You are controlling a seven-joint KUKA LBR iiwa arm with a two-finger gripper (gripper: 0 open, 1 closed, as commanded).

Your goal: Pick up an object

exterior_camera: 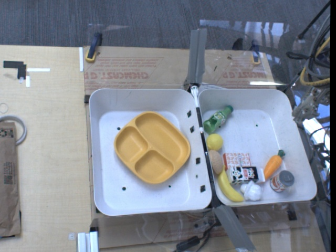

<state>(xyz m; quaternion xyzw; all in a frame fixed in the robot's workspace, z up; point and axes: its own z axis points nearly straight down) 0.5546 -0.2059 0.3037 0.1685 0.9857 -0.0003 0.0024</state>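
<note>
Pale wood grain covers the surface (pixel 47 140) on the left, where a flat brown paper bag (pixel 8 185) lies against the edge with a thin grey ring (pixel 19 126) just above it. A sheet of brown cardboard (pixel 126 70) with faded red print lies behind the bins.

The left bin (pixel 97 156) is shallow, white and smooth, with rounded corners. In it lies a matte yellow plastic plate (pixel 152 147), a rounded square turned at a slant and moulded into three compartments.

The right bin (pixel 291 114), touching the left one along a shared rim, holds the things to be picked, mostly crowded along its left and front sides. A green bottle (pixel 218 118) with a lighter cap lies on its side near the back left. Just in front of it sits a small round yellow lemon (pixel 214 141), and touching that a tan, egg-shaped lump (pixel 216 161). A curved yellow banana (pixel 229 188) lies at the front, just beside the lump. A small flat box (pixel 240 168), printed red, white and black, rests just right of the lump and above the banana. A lumpy white ball (pixel 253 192) sits at the banana's right tip. Further right, an orange carrot (pixel 273 165) with a green top lies tilted, and close beside its point stands a short can (pixel 283 180) with a dull metal lid.

Loose dark and yellow cables (pixel 315 62) hang at the far right. Whether the gripper is open or closed cannot be told, and nothing in the bin is lifted.
</note>
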